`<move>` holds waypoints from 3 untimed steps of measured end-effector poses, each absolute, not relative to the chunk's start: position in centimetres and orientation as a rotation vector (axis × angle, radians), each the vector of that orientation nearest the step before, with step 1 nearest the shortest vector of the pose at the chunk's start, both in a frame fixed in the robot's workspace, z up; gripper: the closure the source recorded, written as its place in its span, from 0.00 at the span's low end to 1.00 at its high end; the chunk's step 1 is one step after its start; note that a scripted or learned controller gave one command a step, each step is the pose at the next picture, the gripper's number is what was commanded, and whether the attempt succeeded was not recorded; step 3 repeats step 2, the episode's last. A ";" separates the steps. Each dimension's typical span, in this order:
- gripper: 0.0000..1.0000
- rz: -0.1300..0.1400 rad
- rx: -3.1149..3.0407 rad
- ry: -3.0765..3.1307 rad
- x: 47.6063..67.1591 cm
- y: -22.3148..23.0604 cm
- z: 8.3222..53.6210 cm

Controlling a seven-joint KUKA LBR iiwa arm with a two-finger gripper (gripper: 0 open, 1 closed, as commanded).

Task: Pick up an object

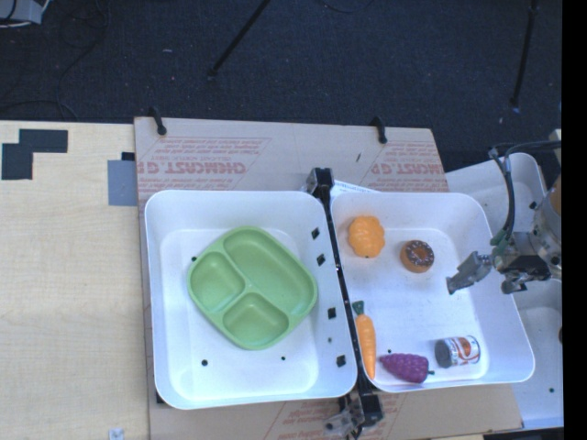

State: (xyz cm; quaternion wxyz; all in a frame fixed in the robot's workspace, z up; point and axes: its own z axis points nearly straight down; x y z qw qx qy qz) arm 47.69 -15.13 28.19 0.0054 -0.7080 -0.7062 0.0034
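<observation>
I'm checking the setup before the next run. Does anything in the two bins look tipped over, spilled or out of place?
Only a little: the small can lies on its side near the right bin's front corner, and the green divided plate sits askew in the left bin. Nothing looks spilled or damaged.

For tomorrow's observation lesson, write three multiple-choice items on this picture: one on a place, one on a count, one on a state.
1. Where does the green plate lie?
A. left bin
B. right bin
C. on the bench outside the bins

2. How many things lie in the right bin?
A. three
B. five
C. seven

3. How does the can lie?
A. upright
B. on its side
C. on the plate

Answers:
1 A, it sits alone in the left bin.
2 B: orange, doughnut, carrot, grapes, can.
3 B, its long side rests on the floor.
</observation>
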 end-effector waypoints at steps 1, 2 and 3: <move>0.00 0.003 -2.219 -2.219 47.8 -15.1 28.7; 0.00 0.007 -2.216 -2.215 48.2 -15.6 22.5; 0.00 0.007 -2.216 -2.215 48.2 -15.6 22.5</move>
